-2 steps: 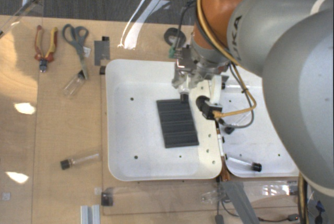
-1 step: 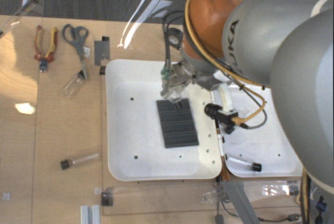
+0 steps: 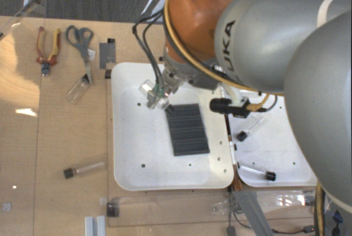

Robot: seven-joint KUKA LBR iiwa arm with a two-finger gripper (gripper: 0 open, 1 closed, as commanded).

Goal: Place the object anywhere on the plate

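Hovering at the ridged dark plate's (image 3: 187,129) upper-left corner, the hand (image 3: 155,96) carried something small and pale, grip unclear to me; I judged lowering over the plate came next.

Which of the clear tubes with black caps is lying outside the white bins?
The tube on the wooden bench, left of the left bin; the others lie in the right bin.

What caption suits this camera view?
KUKA arm's gripper hovers over left bin, beside dark ribbed plate.
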